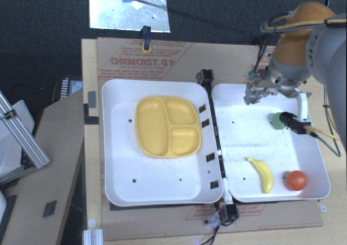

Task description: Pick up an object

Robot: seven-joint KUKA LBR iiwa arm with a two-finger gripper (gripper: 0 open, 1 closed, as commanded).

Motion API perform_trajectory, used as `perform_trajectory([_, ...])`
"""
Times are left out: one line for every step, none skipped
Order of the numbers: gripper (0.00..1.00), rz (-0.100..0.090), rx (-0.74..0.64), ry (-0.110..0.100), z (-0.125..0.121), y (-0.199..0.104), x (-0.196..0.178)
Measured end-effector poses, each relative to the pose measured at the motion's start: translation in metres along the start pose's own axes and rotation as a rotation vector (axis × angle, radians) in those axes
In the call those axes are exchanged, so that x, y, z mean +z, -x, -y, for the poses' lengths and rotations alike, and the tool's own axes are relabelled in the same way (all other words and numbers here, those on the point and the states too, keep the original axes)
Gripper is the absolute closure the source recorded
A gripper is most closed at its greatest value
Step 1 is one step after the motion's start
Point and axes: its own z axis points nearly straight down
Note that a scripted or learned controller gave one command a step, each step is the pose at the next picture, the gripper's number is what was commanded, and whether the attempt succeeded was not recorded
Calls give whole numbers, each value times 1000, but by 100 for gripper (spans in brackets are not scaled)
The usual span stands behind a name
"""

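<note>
Yellow banana (262, 174) and orange ball (296, 180) lie in the right bin (238, 130); hand (254, 95) hovers at its far edge, grip state indiscernible, nothing visibly held.

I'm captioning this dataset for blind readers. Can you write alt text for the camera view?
A grey robot arm reaches from the right, its gripper over the back edge of the right bin, which holds a banana, an orange-red ball and a green object. The left bin holds a yellow divided plate.
</note>
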Motion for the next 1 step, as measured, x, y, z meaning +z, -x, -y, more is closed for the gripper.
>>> perform_trajectory([100, 0, -1, -1, -2, 0, -55])
